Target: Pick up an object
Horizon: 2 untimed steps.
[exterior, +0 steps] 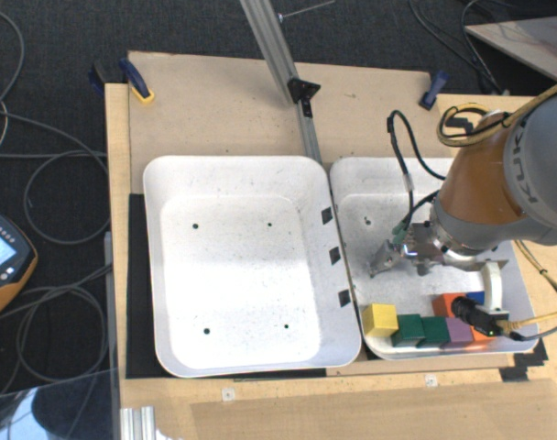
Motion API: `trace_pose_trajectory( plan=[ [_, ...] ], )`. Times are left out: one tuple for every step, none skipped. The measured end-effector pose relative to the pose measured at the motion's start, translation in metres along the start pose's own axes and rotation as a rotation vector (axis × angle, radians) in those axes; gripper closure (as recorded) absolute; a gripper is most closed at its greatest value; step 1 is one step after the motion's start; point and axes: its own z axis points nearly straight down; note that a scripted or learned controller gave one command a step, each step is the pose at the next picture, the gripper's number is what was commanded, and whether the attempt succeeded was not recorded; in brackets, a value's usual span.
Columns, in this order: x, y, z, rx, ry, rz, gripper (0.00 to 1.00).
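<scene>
- The grey arm with the orange band [480,186] reaches in from the right and hangs over the right-hand shallow white bin [375,186], its claw [395,251] low above the bin's bare middle floor; whether the claw is open or closed cannot be told from this slant, and nothing shows between its fingers.
- The things to pick lie in a row along that bin's near edge: a yellow cube [382,318], a dark green block [409,329], a brighter green block [435,330], a purple block [460,331], and an orange piece [449,304] partly under the wrist.
- To do the step well, the claw would likely need to shift toward the near edge and come down over one block only; the yellow cube looks the easiest (it stands at the end of the row, free on its left side).
- The blocks touch or nearly touch, so a careless descent could nudge neighbours.
- The left-hand white bin [169,200] sits just beside, both on a tan board worktop [214,99] over dark carpet strewn with cables [40,181].
</scene>
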Motion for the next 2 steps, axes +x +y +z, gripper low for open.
trace_pose_trajectory(
  plan=[
    [0.001, 0.0, 0.012, -0.004, 0.0, -0.001, 0.0],
    [0.001, 0.001, 0.001, -0.009, 0.0, -0.002, 1.0]
  ],
)
